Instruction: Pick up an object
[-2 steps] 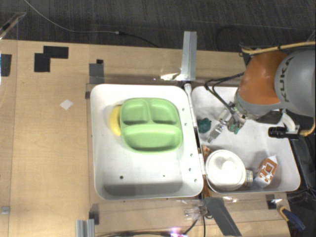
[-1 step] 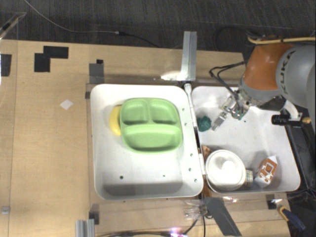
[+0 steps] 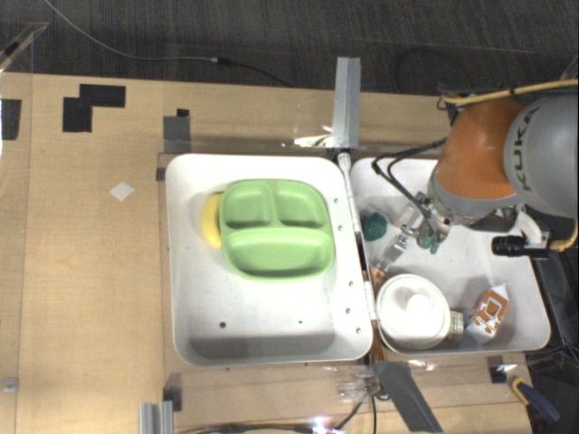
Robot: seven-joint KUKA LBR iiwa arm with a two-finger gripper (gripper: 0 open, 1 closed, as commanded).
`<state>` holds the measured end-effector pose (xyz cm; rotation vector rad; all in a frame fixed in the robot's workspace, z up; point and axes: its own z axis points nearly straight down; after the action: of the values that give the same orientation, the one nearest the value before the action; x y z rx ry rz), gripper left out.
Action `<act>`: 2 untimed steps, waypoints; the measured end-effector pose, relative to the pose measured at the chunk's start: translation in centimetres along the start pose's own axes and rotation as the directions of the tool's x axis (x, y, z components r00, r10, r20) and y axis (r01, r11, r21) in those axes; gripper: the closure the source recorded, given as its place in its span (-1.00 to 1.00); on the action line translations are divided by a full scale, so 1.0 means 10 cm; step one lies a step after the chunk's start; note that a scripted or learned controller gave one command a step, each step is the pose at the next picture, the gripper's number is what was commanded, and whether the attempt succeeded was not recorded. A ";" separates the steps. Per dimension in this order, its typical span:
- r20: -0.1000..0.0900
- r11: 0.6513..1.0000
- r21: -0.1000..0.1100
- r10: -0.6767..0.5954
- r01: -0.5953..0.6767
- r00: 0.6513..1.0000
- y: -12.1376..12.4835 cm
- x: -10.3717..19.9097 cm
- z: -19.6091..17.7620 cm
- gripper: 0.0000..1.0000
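Your gripper (image 3: pixel 403 240) hung just above-left of the white bowl (image 3: pixel 412 310), beside the teal object (image 3: pixel 374 226); finger state: can't tell.

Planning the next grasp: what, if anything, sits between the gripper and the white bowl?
Nothing visible does. The gripper hangs in the right bin, just above the white bowl, with bare bin floor between them. The teal object lies off to its side.
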<state>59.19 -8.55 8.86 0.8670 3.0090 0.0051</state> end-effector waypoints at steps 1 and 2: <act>-0.001 0.996 0.001 0.093 -0.093 0.996 0.25 0.54 -0.99 -1.00; 0.007 0.993 -0.001 -0.115 0.115 0.993 -0.27 0.17 -0.07 -1.00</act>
<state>56.33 -9.92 9.56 0.6899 3.0468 0.0027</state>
